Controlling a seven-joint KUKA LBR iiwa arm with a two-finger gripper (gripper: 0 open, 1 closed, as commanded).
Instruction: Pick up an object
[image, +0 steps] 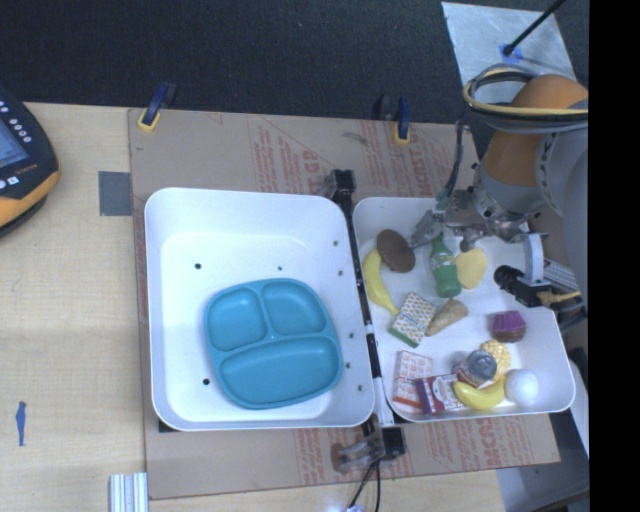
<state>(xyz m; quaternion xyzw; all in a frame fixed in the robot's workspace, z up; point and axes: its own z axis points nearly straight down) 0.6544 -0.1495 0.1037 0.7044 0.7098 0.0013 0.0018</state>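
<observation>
The arm reaches in from three o'clock and its claw (455, 228) hangs over the upper part of the right bin (560, 345), low above a small green bottle (444, 272). Whether the claw is open or closed cannot be told from this slant, since the wrist body hides most of it. The bottle is the likeliest target: it lies directly at six o'clock of the claw, just beneath it, its long axis running roughly twelve to six, so a straight descent looks like the move to come. Touching the bottle at three o'clock is a pale yellow lemon-like piece (471, 267), close enough to get caught or nudged in a grasp. At nine o'clock of the bottle sits a brown potato-shaped toy (395, 251), with a banana (377, 284) along the bin's left wall. Further toward six o'clock lie a patterned wedge (411, 319), a tan wedge (447, 316), a purple piece (508, 325), small printed boxes (418, 381), a second banana (478, 396) and a white egg (521, 386). The left bin (180, 240) holds a blue divided plate (273, 341). Nothing appears lifted yet.
</observation>
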